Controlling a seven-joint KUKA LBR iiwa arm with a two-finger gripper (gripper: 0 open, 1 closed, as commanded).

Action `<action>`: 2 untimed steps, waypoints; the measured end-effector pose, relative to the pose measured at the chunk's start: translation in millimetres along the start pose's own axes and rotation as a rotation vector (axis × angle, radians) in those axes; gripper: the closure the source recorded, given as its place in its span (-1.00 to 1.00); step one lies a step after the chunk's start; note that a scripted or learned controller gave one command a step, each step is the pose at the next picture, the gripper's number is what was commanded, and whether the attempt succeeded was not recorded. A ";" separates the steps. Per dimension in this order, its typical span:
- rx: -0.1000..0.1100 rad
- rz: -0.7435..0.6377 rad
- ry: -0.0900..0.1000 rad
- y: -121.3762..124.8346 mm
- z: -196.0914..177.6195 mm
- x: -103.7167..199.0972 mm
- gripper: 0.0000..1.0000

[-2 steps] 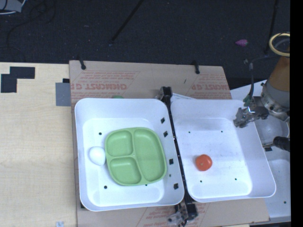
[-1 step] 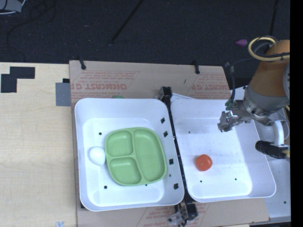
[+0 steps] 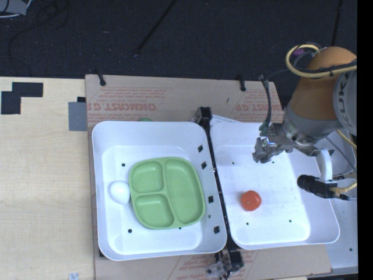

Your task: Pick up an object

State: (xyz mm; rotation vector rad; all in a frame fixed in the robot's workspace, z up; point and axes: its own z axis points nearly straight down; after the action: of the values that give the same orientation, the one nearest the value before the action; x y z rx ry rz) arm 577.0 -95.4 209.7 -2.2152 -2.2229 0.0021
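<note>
The jaws (image 3: 265,153) hang over the far part of the right bin (image 3: 317,233), and from where I stand I cannot tell how they are set, though nothing shows between them. The likeliest target, a small red-orange ball (image 3: 251,200), sits alone on that bin's floor, nearer the front and a little toward the divider, well apart from the jaws. To my eye the arm (image 3: 317,101) should centre squarely over the round thing before dropping, since it would roll from a glancing touch; the green divided plate (image 3: 166,192) and the white egg (image 3: 119,192) touching it lie in the left bin (image 3: 105,238).
</note>
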 end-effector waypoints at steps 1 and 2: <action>0.002 0.000 0.001 -7.0 7.9 49.7 1.00; 0.001 -0.001 0.001 -4.8 8.8 97.9 1.00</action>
State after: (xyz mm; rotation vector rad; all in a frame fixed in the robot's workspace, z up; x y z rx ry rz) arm 571.7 2.5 201.0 -2.2130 -2.2230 0.0017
